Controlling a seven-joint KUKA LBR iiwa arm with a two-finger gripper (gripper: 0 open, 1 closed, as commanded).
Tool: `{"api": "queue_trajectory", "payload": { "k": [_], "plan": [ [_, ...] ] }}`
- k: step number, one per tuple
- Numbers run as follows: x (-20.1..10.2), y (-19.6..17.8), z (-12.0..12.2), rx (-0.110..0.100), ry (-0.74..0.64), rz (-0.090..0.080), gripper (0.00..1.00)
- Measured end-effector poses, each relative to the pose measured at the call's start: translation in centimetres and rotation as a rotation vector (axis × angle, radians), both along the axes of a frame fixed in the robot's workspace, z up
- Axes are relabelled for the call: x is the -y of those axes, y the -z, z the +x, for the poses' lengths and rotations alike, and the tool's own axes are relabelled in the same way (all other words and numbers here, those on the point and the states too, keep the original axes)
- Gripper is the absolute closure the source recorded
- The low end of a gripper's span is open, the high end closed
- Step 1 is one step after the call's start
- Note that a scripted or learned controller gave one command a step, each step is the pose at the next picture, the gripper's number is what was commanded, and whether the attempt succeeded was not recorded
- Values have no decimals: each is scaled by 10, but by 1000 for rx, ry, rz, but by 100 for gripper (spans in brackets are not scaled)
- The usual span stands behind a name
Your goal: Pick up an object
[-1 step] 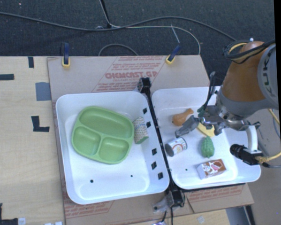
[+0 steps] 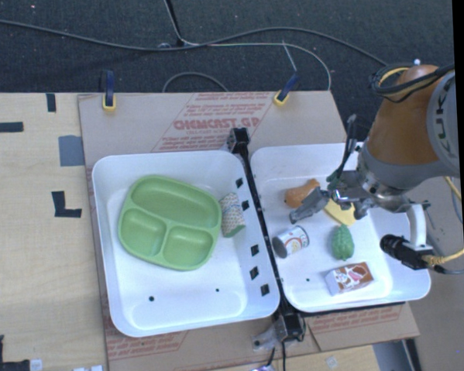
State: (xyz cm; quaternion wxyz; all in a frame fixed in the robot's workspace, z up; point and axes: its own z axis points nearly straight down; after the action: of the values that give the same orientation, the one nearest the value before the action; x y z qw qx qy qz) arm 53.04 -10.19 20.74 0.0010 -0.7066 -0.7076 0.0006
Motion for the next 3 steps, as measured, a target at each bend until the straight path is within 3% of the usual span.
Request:
{"api": "queue_trajectory", "payload": {
  "k": [2,3],
  "plan": [
    [0,105,1,-6,2,0,0],
    [3,118,4,12,5,-5,0]
  ]
}}
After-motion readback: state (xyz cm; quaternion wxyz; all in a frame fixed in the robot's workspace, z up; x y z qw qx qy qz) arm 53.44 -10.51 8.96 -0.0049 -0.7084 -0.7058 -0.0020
